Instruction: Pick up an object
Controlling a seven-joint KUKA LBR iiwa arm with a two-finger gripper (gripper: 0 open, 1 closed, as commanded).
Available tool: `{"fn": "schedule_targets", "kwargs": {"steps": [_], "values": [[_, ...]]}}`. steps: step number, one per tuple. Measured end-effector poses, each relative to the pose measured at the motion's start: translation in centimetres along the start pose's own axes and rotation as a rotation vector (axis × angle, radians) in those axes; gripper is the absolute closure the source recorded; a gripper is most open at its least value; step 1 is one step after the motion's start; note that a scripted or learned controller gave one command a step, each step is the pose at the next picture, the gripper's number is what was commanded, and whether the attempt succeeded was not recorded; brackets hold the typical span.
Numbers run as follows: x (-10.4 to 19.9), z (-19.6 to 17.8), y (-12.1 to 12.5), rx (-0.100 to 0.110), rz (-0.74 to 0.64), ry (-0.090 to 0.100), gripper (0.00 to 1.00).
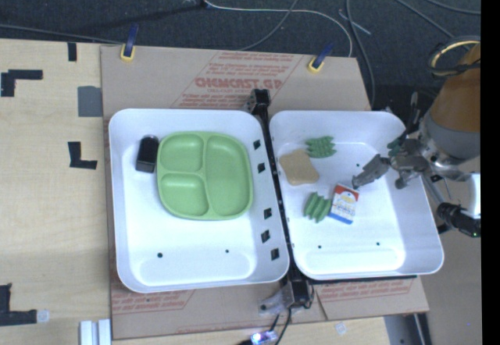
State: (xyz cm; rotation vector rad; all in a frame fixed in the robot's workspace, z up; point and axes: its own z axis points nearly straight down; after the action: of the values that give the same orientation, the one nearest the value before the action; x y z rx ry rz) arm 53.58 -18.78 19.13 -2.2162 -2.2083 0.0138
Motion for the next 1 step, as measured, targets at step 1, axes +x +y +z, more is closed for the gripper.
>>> {"fn": "schedule_targets", "kwargs": {"steps": [1], "values": [[0.05, -0.81, 0.32, -0.014, -0.004, -0.003, 0.0]]}}
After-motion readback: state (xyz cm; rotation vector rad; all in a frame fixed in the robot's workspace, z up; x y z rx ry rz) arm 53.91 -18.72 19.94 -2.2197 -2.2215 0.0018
